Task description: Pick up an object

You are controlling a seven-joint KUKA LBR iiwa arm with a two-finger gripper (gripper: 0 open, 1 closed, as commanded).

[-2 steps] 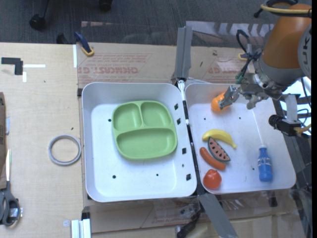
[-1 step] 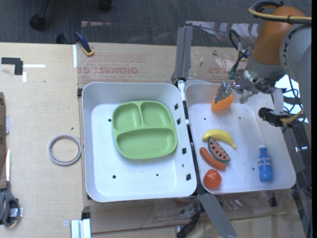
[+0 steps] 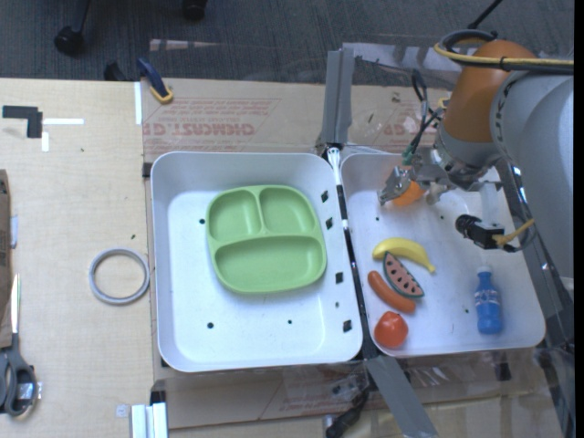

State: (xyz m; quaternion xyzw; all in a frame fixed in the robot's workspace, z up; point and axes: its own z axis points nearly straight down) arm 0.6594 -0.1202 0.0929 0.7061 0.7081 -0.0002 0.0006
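Note:
My gripper (image 3: 402, 187) hangs over the back left part of the right bin (image 3: 520, 336). A small orange object (image 3: 414, 192) sits between its fingers, and the gripper is shut on it. Further forward in that bin lie a yellow banana (image 3: 406, 252), a watermelon slice (image 3: 402, 276), a red sausage (image 3: 389, 293) and a red tomato (image 3: 391, 329). A blue bottle (image 3: 488, 302) lies near the bin's right side.
The left bin (image 3: 173, 245) holds a green divided plate (image 3: 266, 238). A black clip-like part (image 3: 478, 230) hangs from the arm just right of the gripper. Outside the bins, a tape ring (image 3: 119, 275) and scissors (image 3: 16, 381) lie on the bench at the left.

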